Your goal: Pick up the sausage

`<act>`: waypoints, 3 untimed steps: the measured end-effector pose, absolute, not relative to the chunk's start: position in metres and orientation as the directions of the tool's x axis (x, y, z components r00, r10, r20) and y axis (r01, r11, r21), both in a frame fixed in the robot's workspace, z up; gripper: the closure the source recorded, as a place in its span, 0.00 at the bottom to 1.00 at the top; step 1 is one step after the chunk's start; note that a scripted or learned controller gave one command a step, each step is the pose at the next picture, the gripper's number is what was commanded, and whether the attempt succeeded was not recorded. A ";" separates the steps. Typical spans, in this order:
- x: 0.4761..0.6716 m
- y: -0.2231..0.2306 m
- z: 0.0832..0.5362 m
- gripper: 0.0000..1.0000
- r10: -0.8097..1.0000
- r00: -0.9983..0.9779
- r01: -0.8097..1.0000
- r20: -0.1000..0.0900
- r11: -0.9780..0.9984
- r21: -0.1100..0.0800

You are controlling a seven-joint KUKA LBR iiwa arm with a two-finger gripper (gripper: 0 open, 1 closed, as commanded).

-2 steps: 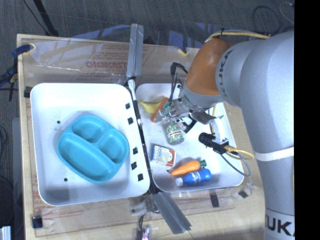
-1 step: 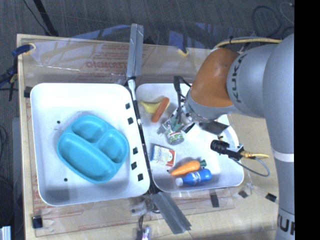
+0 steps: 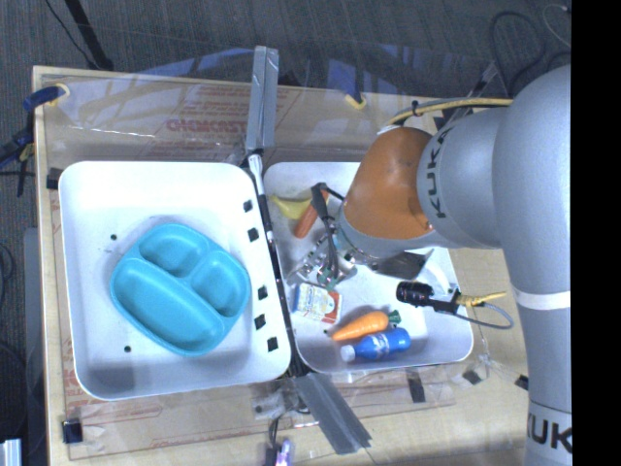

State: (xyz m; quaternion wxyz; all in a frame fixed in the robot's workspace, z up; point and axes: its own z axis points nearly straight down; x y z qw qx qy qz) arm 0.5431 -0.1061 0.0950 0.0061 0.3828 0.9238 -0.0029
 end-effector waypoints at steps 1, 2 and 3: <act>0.545 -0.106 0.105 1.00 0.703 -0.711 0.704 -0.015 0.711 0.001; 0.546 -0.106 0.115 1.00 0.700 -0.714 0.700 -0.017 0.714 0.002; 0.547 -0.106 0.125 1.00 0.696 -0.717 0.697 -0.019 0.718 0.002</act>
